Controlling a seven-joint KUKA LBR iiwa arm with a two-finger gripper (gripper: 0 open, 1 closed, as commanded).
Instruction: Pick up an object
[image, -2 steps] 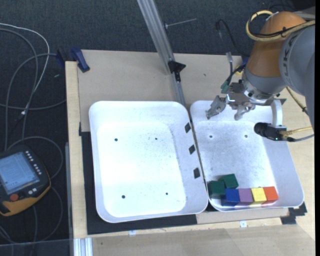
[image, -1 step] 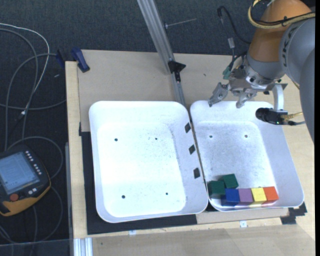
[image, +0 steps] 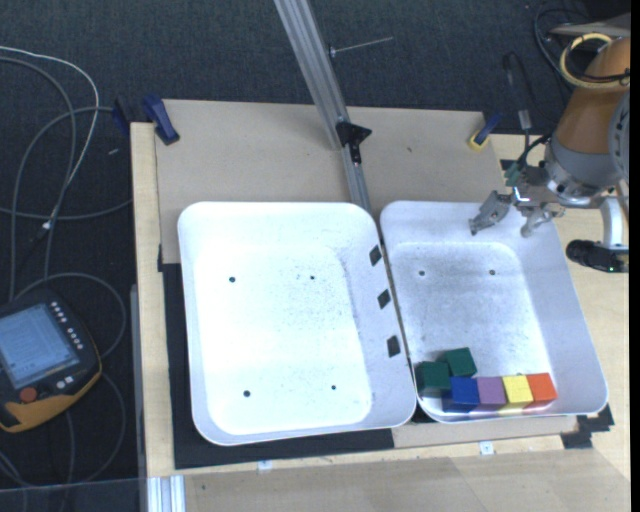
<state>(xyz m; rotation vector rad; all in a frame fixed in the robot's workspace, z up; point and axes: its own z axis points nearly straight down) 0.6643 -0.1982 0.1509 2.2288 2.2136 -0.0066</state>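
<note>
Blocks sit in a cluster at the near edge of the right bin (image: 560, 300), the end closest to the camera: orange block (image: 540, 386), yellow block (image: 516, 389), purple block (image: 491, 391) and blue block (image: 465, 391) in a touching row along the near wall, with two green blocks (image: 459, 361) (image: 433, 376) just behind the blue one.

Your tool (image: 508, 215) hangs over the far rim of that same bin, fingers spread apart, nothing between them. One finger (image: 490, 213) points toward the bin's left side, the other sits on the right.

Key relation: from the tool, every block lies straight toward the camera, down the bin's length, well apart from it. Bare bin floor in between. Sideways offset is small, the purple and yellow blocks are roughly in line with the tool.

Row's long axis runs left-right across the bin. My read: blocks touching side by side leave no finger room along the row, so you'd want to close across it, or go for the further green block, which looks to have more free sides.

Risk: near wall crowds the row.

Left bin (image: 200, 300) is off to the tool's side.
</note>
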